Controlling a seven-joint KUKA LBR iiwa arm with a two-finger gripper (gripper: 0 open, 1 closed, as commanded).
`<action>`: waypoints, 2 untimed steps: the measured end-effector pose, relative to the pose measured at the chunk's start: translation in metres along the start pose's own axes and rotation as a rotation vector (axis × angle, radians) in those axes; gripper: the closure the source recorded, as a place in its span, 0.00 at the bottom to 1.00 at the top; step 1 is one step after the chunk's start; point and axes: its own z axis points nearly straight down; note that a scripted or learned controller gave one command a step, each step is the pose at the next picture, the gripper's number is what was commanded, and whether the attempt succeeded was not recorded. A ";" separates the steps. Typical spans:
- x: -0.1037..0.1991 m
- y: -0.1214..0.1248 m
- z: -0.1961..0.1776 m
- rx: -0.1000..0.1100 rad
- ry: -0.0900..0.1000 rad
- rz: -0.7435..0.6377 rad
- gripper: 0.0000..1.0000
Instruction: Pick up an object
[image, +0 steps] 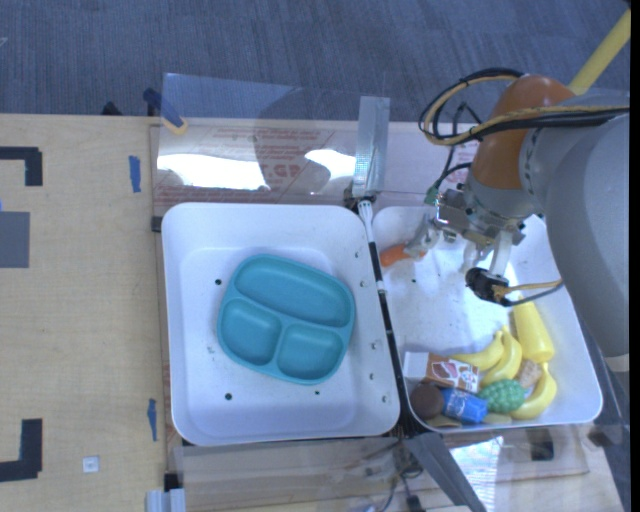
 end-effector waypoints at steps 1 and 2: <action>0.002 -0.001 0.000 -0.001 -0.003 0.030 0.00; -0.001 0.002 0.000 -0.010 -0.005 -0.112 0.00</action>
